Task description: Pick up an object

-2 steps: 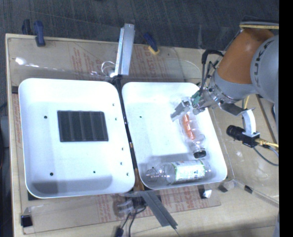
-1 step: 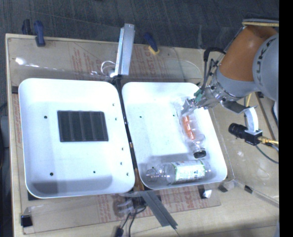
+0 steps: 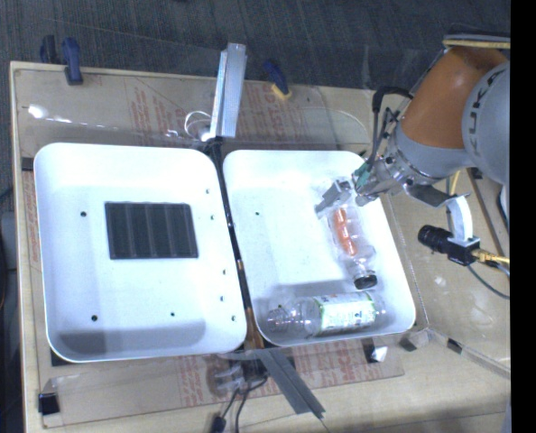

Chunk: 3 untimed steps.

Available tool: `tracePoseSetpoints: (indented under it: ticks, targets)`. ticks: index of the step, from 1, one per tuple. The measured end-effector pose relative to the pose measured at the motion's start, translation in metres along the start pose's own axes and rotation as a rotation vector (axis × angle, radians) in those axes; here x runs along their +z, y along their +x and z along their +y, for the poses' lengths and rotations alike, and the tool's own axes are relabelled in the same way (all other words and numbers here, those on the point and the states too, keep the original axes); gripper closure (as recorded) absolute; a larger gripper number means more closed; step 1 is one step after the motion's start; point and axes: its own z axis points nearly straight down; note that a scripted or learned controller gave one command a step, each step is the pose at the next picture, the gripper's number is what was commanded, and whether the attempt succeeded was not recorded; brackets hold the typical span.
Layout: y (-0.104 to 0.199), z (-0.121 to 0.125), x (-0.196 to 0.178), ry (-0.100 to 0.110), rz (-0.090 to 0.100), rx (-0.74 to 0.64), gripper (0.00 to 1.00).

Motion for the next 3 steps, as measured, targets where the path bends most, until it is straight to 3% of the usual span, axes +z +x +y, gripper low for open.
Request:
tracePoseSetpoints:
  ticks: [1, 2, 3]
  targets:
    - [-0.001, 0.014, 0.03, 0.003, 0.003, -0.046, 0.0]
    - [-0.001, 0.017, 0.033, 0.003, 0.003, -0.128, 0.0]
    - [0.006, -0.02, 0.077, 0.002, 0.002, -0.094, 0.0]
